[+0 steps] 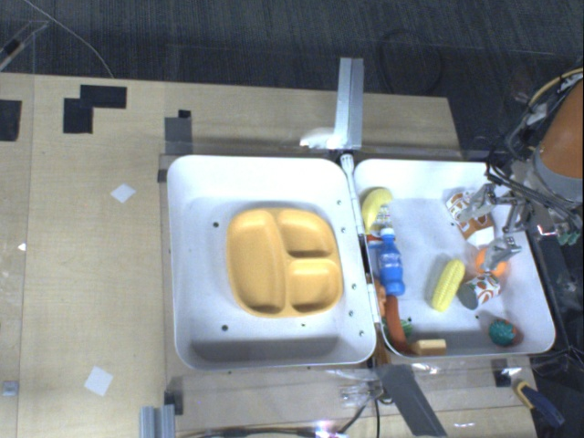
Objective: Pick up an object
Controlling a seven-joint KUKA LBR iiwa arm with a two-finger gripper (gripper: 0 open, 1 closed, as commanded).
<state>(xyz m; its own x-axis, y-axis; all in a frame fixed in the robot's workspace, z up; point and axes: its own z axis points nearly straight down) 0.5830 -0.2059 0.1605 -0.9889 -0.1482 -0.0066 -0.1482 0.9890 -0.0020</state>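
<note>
pale wooden desk [82, 272], two white bins side by side. left bin [196, 199]: yellow tray [281, 261]. right bin [420, 176]: banana [373, 204], blue bottle [391, 263], corn [446, 284], orange-white wrappers [467, 210], green ball [502, 333]. arm enters from the right; gripper [500, 245] hangs over this bin's right part, jaws' state cannot be told. likeliest target, the corn, lies near, toward the left bin from the jaws, long axis running roughly near-to-far.

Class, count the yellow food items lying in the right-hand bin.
2. A banana lies at the bin's top-left corner, and a corn cob lies near its middle. Others could be hidden beneath the gripper.
</note>
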